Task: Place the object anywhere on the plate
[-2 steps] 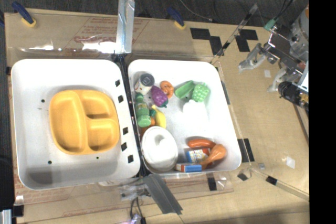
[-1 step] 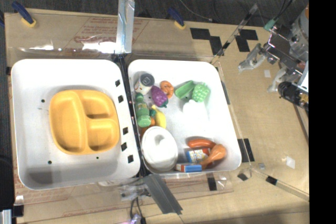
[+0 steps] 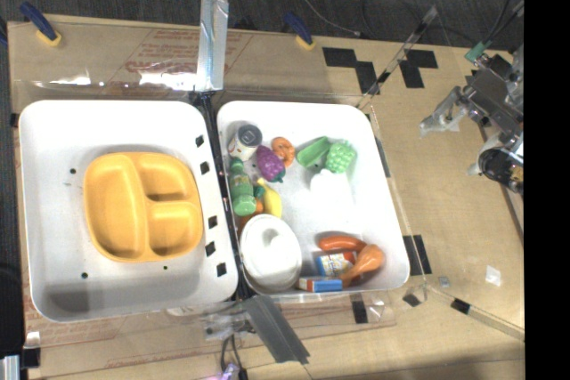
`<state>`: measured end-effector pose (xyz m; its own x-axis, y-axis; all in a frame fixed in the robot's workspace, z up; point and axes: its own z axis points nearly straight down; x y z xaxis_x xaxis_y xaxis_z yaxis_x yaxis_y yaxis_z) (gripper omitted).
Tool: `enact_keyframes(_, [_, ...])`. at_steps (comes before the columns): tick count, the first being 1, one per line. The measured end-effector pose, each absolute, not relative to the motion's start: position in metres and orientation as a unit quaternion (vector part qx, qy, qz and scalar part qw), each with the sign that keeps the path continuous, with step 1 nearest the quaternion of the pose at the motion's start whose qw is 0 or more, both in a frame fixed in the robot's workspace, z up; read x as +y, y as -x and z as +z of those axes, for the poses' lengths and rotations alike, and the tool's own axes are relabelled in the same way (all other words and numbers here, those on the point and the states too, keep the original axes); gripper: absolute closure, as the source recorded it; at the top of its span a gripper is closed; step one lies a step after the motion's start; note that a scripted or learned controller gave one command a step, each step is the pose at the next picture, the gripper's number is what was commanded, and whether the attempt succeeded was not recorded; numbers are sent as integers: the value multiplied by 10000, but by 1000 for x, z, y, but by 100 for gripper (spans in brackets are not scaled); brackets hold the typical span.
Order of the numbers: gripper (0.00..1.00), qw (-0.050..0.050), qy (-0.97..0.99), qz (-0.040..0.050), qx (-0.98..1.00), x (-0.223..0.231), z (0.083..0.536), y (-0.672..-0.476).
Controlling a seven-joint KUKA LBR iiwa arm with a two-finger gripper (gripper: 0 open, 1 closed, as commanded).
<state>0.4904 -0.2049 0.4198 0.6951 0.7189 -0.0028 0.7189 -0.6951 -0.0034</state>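
My gripper (image 3: 443,118): parked off right bin (image 3: 385,191); finger state cannot tell. Risk: toys crowded, purple piece (image 3: 269,163) touching neighbours; double-pick or slip before yellow plate (image 3: 142,205).

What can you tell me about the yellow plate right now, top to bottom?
The yellow plate lies flat, face up, in the left bin, a little left of that bin's middle. It looks like smooth, slightly glossy plastic, with rounded corners and raised ridges splitting it into three wells: one long well on the left and two smaller ones stacked on the right. It rests on the bin floor, clear of the walls.
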Motion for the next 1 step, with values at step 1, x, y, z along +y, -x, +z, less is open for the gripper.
enact_keyframes(1, [0, 12, 9205, 20, -3908, -205, 420, -491])
